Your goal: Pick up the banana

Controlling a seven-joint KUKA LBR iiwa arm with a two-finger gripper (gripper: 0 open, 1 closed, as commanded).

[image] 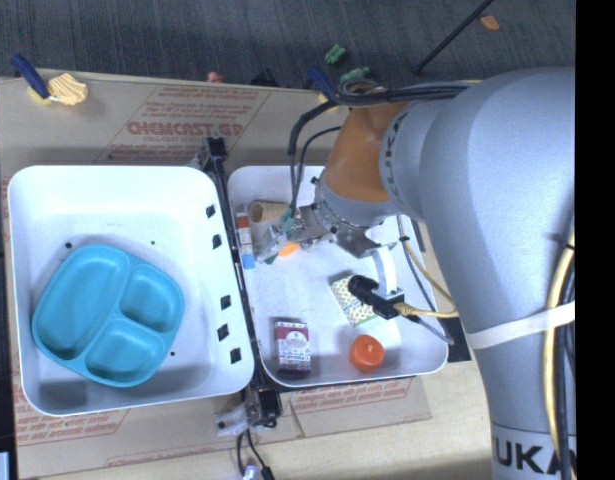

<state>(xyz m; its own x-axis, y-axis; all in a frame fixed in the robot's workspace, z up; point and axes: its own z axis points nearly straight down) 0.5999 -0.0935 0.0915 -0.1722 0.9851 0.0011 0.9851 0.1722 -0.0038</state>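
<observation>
**Operator:** Where is the banana, and how far along are we?

**Observer:** I cannot tell you where the banana lies. Nothing I can make out in the right bin (339,377) reads clearly as one, and the arm (467,188) covers the bin's far right part. You should count the pick as not yet done.

**Operator:** And the claw?

**Observer:** Your claw (299,230) is low over the far left of the right bin, just beside a small orange and green thing (283,249) and near a brown cylinder (266,211). Whether it is clenched or released, I cannot tell.

**Operator:** What else is there?

**Observer:** Nearer you, there's a dark red box (292,344), an orange ball (366,351) and a patterned packet (351,300). The left bin (47,183) holds a blue divided plate (107,313).
</observation>
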